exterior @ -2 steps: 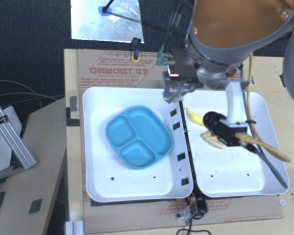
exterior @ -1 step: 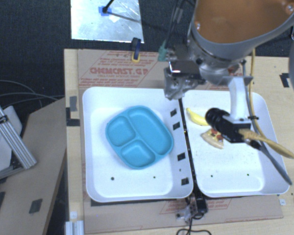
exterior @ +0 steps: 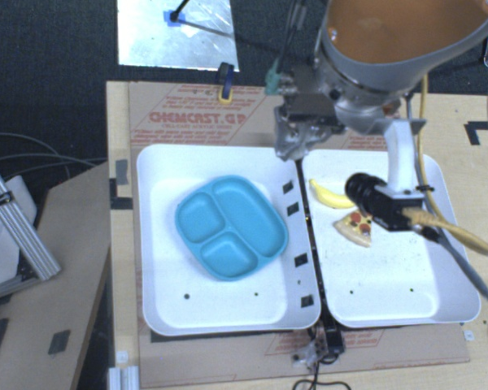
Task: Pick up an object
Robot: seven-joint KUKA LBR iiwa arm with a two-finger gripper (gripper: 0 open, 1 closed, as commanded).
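Small yellow plastic banana [exterior: 332, 196] lay in the right shallow white bin [exterior: 390, 299], in the far-left part, near the divide. Toy pizza slice [exterior: 355, 227] sat just beside it, toward the near side; touching or not, could not tell. One banana, one slice. The near half of that bin was bare, with open room toward its near and right rims. Left shallow white bin [exterior: 167, 299] held one blue three-compartment plastic plate [exterior: 230, 227], roughly centred, with bare floor all round it and most room at the near-left. The bins met edge to edge, and four small black tabs [exterior: 293, 210] ran along the join. Grey tool [exterior: 295, 146] hung over the far end of that join, above both rims and apart from all three objects, banana nearest. Open or closed: could not tell; nothing seen in its grip. Both bins rested on a brown cardboard sheet with red print [exterior: 191, 112] on the desk [exterior: 464, 112]. A small yellow-and-blue clamp [exterior: 225, 84] stood at the sheet's far edge.
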